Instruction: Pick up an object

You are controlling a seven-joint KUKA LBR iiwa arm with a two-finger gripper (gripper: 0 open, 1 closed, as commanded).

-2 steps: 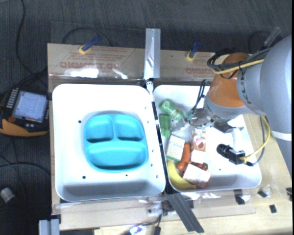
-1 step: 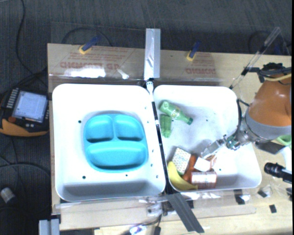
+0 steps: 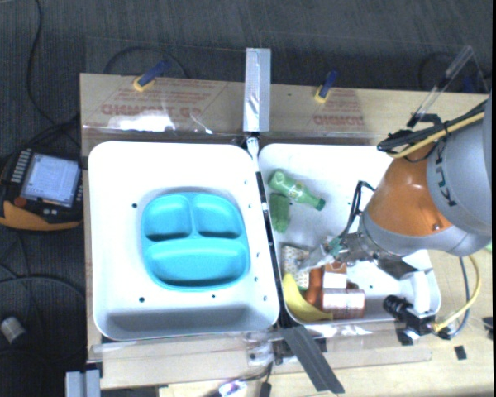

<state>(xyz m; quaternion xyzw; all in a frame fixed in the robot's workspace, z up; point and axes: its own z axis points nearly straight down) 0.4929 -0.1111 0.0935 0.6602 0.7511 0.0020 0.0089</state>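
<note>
My gripper (image 3: 337, 253) hangs low in the right bin (image 3: 314, 157), over a cluster of objects near its front. Just under and in front of it lie a brown cylinder (image 3: 315, 284) and a white and red-brown box (image 3: 344, 298). A yellow banana (image 3: 298, 303) curves along the bin's front left corner. A speckled flat piece (image 3: 293, 259) lies left of the gripper. Farther back, a light green bottle (image 3: 295, 190) lies on its side, with a darker green object (image 3: 279, 214) beside it by the left wall. Nothing shows as lifted.
The left bin (image 3: 116, 172) holds a blue divided plate (image 3: 195, 237). The arm's orange band (image 3: 405, 201) and grey body cover the right bin's right side. A handheld device (image 3: 45, 184) lies on the floor at far left.
</note>
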